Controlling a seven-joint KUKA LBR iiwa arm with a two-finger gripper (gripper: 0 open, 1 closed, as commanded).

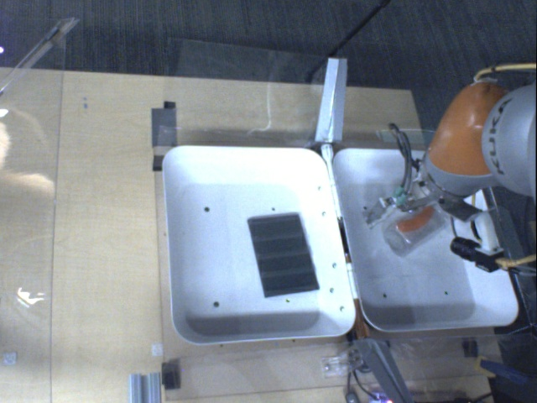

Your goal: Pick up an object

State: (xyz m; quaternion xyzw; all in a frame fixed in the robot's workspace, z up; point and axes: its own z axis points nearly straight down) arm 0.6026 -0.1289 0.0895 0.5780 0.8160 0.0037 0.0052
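A dark ribbed rectangular pad (284,254) lies flat in the middle of the left bin (189,225). In the right bin (436,296) a small orange-red object (417,220) rests near the upper middle, partly covered by something clear. My gripper (404,215) hangs low over that bin, right at the orange-red object. The grey wrist and its orange band hide what lies behind. I cannot tell whether the object is held.
A metal post (333,99) stands at the back between the two bins. Black brackets (165,124) sit at the left bin's corners. Cables run along the right bin's right side (474,254). Bare wooden bench stretches to the left.
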